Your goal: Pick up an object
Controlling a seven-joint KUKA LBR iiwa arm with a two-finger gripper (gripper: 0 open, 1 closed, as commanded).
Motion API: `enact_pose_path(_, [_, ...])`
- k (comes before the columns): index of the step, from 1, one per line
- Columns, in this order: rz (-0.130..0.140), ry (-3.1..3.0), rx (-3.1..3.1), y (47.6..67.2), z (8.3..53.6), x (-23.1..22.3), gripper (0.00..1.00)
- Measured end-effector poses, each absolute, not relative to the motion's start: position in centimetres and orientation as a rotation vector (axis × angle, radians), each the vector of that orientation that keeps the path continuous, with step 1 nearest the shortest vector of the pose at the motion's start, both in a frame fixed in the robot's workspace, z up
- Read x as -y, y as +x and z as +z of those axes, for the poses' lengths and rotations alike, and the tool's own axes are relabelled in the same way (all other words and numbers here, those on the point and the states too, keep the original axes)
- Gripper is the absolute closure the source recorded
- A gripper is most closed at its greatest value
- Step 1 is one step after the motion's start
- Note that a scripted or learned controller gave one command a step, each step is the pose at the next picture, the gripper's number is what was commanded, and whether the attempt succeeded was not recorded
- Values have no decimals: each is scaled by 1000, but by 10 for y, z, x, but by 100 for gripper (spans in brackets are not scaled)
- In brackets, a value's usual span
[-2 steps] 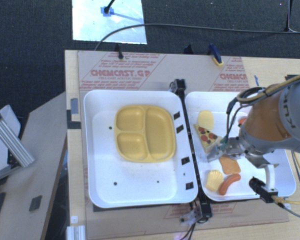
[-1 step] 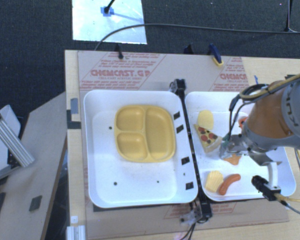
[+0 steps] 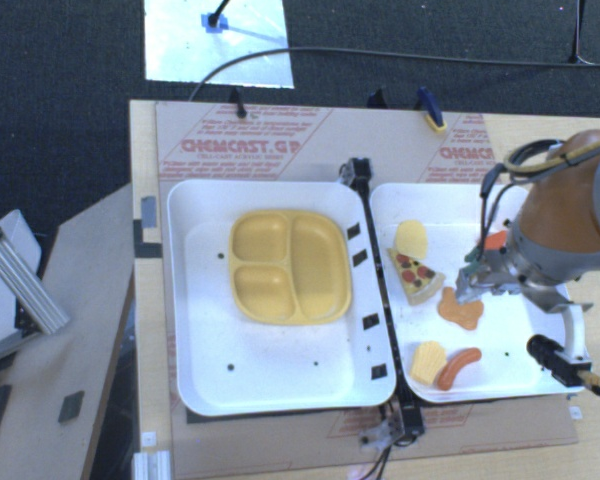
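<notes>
The right bin (image 3: 500, 200) holds several toy foods. A pizza slice (image 3: 416, 274) lies by a pale yellow piece (image 3: 411, 236). An orange cookie-like piece (image 3: 461, 310) sits in the middle. A yellow corn piece (image 3: 427, 362) and a red sausage (image 3: 458, 366) lie near the front wall. A small orange-red piece (image 3: 494, 239) shows behind the arm. My gripper (image 3: 470, 286) hangs low over the bin, its tip just above the orange cookie-like piece, between it and the pizza slice.
The left bin (image 3: 205, 368) holds a yellow divided plate (image 3: 285, 266). A black hinged strip (image 3: 372, 288) runs between the bins. The arm's orange band (image 3: 570, 203) and grey wrist cover the right bin's right side.
</notes>
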State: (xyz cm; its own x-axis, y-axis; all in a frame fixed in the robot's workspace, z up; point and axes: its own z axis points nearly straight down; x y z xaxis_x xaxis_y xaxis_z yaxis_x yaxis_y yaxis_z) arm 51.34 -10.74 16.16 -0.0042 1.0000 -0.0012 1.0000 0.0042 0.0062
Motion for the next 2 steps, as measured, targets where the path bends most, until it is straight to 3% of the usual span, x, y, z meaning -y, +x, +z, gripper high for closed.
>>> enact_pose_path(1, [6,2212,-2223,515,209,108,100])
enact_pose_path(2, [4,2210,-2231,531,202,57,100])
